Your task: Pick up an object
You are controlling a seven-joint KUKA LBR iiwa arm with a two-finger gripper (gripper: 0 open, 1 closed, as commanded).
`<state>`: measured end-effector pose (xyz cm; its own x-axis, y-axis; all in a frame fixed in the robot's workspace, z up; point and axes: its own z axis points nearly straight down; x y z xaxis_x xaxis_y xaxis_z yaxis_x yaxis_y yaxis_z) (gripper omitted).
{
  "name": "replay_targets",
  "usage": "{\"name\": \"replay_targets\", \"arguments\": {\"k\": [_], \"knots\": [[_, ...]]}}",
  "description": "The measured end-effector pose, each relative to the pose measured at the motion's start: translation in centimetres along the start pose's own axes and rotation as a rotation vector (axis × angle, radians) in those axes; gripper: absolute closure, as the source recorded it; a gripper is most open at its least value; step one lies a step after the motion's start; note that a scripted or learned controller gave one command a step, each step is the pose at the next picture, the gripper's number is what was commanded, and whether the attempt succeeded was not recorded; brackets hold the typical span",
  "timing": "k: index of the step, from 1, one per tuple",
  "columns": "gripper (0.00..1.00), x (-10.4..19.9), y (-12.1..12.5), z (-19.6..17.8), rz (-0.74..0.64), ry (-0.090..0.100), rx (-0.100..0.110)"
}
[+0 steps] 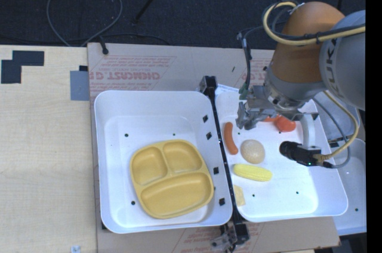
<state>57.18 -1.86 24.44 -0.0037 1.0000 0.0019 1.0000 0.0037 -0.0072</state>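
Sausage (230, 138): long, thin and red-orange, lying in the right bin (298, 201) near its left wall
Other food: a round tan ball (253, 151), a yellow corn cob (252, 172), an orange piece (285, 123)
Fingers (246, 119): low over the right bin, just beside the sausage; cannot tell if spread or pressed together
Left bin (113, 126): a yellow plate (172, 178) with three parts
Table (42, 156): light wood; dark floor with cables behind

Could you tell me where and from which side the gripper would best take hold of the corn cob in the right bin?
Probably across the middle of the corn cob, coming straight down from above. It lies flat and nearly level in the view, so the fingers should close across its narrow width. There is open floor on its far and near sides; the bun sits just beyond it.
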Motion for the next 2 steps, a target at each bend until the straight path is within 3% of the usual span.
{"name": "replay_targets", "arguments": {"k": [2], "knots": [[1.00,9.2,-3.8,0.6,-0.001,0.000,-0.001]]}}
